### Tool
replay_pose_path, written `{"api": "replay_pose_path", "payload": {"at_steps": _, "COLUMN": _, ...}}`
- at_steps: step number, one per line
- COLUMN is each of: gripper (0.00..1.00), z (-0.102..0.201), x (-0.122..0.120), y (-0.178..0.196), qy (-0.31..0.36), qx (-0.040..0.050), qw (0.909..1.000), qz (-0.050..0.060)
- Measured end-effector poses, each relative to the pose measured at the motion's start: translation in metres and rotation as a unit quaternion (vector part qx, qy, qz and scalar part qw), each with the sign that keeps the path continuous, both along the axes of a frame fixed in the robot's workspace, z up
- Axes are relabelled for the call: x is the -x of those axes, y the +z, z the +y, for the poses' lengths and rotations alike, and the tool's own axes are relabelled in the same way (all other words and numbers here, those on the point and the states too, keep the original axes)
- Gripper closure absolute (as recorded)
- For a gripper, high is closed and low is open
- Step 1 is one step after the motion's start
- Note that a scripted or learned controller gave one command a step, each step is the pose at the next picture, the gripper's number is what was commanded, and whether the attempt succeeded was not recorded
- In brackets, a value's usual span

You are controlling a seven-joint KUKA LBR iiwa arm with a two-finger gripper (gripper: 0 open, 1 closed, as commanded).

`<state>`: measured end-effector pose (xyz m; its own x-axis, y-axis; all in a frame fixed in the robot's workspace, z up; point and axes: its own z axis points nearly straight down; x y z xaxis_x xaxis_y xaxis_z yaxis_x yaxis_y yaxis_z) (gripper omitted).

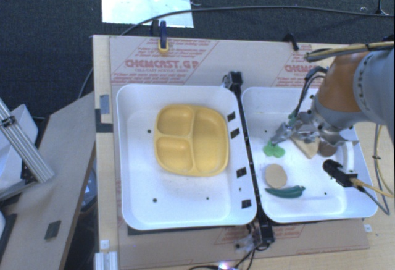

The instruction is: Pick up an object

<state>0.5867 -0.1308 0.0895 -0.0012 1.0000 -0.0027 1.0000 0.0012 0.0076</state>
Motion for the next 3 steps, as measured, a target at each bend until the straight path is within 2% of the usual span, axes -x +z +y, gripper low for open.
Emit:
{"api": "replay_pose_path", "payload": {"at_steps": 1, "gripper": 1.0, "z": -0.002, "x": -0.003, "y": 0.013, "qy": -0.001, "qx": 0.0025, "qw": 1.0, "qz": -0.006}}
{"api": "replay_pose_path", "payload": {"at_steps": 2, "gripper": 1.0, "z": -0.005, "x": -0.003, "y": 0.057, "qy": 0.0, "qx": -0.0009, "qw": 1.0, "qz": 0.002}}
{"api": "replay_pose_path", "payload": {"at_steps": 3, "gripper": 1.0, "z": -0.01, "x": -0.008, "y": 0.102, "qy": 0.001, "qx": -0.0006, "qw": 1.0, "qz": 0.001}}
